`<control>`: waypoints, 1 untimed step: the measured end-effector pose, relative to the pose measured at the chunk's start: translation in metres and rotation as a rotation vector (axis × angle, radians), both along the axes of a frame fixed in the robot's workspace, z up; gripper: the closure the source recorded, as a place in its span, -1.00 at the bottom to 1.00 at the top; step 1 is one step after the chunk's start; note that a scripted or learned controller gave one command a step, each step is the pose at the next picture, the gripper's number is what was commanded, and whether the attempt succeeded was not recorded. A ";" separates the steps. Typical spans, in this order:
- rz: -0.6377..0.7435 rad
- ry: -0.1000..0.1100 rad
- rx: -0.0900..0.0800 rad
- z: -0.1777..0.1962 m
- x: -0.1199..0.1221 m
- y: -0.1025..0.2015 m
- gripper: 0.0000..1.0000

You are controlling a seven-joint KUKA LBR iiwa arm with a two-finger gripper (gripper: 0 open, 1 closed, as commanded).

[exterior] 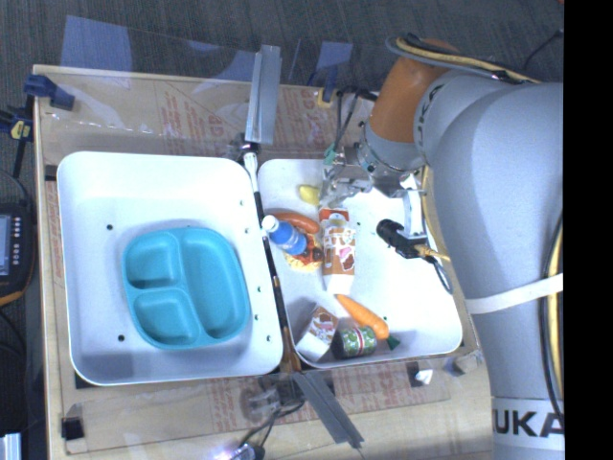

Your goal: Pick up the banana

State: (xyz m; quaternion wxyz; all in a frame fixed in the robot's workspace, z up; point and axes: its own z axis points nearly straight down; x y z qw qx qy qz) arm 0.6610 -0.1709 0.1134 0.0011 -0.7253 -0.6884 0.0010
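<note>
Camera view | step: approach; hand (337, 182) low over the right bin's (436, 300) far edge, grip state cannot be told | banana (307, 195), a small yellow piece, just beside it near the far-left corner | next: likely centre over it and close | writing: "UKA" on arm base; package labels unreadable

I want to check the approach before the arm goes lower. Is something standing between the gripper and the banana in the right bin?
Nothing visible does. The gripper hangs just right of the banana, which lies near the far wall of the right bin. The bottle and carton lie nearer the camera, outside that gap.
</note>
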 end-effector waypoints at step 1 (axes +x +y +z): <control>0.001 0.000 0.000 0.000 0.000 0.000 -1.00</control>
